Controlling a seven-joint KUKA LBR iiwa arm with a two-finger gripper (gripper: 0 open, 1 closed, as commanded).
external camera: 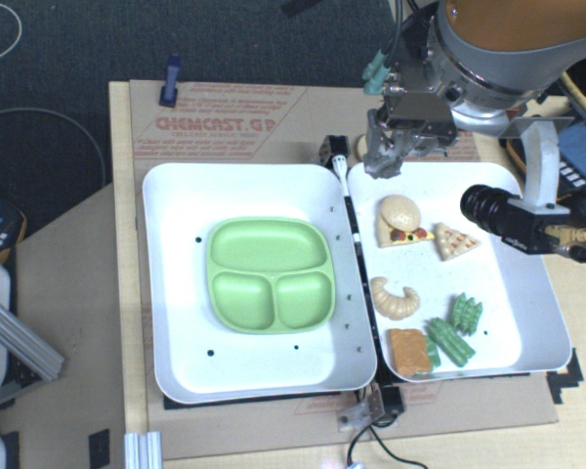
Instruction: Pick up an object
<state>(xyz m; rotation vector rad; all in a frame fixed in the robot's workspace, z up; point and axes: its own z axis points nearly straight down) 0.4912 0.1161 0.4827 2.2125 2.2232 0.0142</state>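
Observation:
My gripper [384,160] hangs over the far left corner of the right bin [537,311], a little beyond the toy foods and with nothing seen in it. Closest to it lies a pale round bun on a slice with red dots [398,219]. To the right of that is a pizza slice [456,242]. Further forward lie a tan croissant [396,299], a bunch of green beans [457,328] and an orange-brown piece of toast [410,352].
The left bin [171,291] holds a green three-part plate [271,274]. A black cylinder on a white bracket [503,215] juts over the right bin's right side. The arm's grey and orange body [513,27] looms over the far right.

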